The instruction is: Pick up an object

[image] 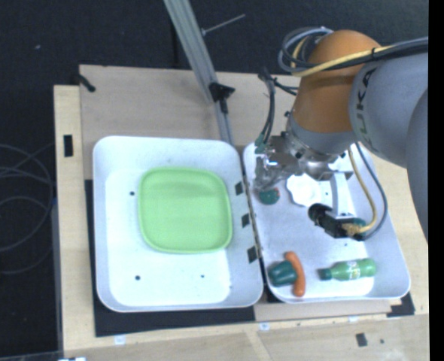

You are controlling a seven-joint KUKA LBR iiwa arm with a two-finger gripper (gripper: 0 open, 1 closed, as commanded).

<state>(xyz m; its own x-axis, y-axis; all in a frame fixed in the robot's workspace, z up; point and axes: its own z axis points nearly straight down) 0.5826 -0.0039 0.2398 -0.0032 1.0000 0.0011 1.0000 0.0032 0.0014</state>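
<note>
Carrot [296, 272] & bottle [348, 270] lay untouched; gripper [266, 177] hung above small teal thing [268, 196], fingers' state unclear.

Pale wooden bench [154, 104], dark floor [26, 36]

bins [117, 201]: smooth white plastic, slight sheen
plate [184, 209]: matt green plastic
desk [132, 104]: pale matt wood
bottle [348, 270]: glossy green plastic

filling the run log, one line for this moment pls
hand low over right bin | above small green thing | grasp unclear
</note>
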